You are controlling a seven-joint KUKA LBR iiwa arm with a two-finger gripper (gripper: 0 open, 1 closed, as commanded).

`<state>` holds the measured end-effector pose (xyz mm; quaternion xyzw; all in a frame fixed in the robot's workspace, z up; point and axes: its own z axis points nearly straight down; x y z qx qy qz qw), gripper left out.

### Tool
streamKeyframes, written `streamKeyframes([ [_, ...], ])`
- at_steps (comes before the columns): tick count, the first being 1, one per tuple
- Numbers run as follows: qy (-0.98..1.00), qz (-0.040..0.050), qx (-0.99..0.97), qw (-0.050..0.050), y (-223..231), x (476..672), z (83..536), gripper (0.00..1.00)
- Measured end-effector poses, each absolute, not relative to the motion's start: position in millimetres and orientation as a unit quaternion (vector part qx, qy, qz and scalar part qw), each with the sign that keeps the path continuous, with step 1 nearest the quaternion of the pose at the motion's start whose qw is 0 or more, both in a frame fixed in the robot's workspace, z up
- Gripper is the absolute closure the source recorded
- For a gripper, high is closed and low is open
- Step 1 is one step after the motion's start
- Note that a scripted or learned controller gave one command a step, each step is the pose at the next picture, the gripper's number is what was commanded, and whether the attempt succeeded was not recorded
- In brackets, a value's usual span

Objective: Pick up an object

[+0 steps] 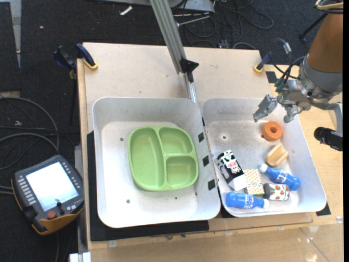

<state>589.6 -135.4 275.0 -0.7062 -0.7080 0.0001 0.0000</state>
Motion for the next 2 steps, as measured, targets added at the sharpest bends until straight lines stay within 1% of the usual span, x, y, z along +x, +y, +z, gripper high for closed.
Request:
streamKeyframes([
  [1, -0.708, 0.0001, -0.706, 0.000, -135, 589.6, 275, 0.00],
  [2, -0.707, 0.0017, -0.707, 0.002, -125, 586.9, 224, 0.00],
])
